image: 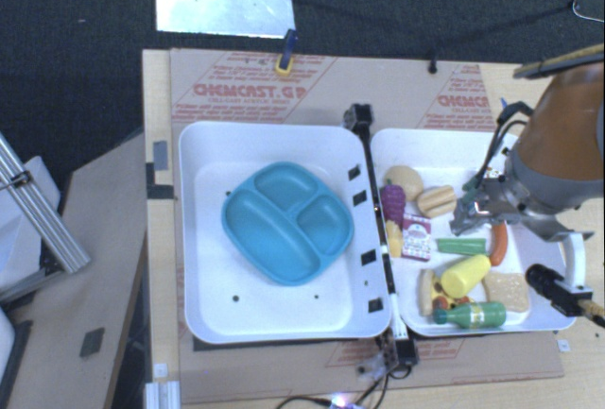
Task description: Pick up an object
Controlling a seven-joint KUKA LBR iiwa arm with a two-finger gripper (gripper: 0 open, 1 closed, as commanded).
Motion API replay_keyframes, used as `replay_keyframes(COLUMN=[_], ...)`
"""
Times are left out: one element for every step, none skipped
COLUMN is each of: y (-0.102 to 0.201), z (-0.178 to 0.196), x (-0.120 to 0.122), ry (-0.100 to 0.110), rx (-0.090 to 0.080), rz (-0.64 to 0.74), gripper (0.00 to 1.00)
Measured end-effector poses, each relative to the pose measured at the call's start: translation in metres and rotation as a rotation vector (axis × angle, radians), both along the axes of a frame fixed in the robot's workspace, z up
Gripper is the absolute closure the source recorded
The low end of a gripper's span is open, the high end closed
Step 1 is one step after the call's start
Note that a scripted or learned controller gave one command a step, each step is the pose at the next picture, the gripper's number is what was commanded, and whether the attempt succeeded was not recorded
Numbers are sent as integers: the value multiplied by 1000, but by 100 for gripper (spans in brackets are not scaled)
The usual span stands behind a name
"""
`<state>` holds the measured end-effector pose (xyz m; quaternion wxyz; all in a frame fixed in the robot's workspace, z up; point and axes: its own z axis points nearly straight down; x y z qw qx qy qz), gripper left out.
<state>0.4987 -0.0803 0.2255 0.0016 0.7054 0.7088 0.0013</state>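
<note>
The desk point(236, 76) carried two shallow white plastic bins side by side. The left bin point(203, 237) held one item, a light blue moulded tray with three compartments point(287, 221), which lay roughly central and turned at an angle to the bin walls.

The right bin point(454, 138) held the candidate objects, all crowded together, probably so that any descent met something to grasp. They included a tan bread-roll toy point(436, 199), a purple grape-like piece point(392, 202), a small pink-and-white carton point(417, 240), a green cylindrical piece point(460, 247), an orange-red carrot-shaped piece point(499, 244), a yellow rounded toy point(464, 277) and a green bottle lying on its side point(472, 314).

The grey arm with its orange band point(567, 128) reached in from the right. Its gripper point(470, 212) was low over the right bin, just beside the bread-roll toy and above the green cylindrical piece. Whether the gripper was apart or together could not be determined. No object was seen held, so the pick was judged not yet accomplished.
</note>
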Motion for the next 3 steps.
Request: replay_keyframes(y=[25,51,68], z=[-7,1,0], x=[41,82,124], ry=[0,-1,-1], rx=[1,1,1], rz=[2,3,3], gripper=[100,100,100])
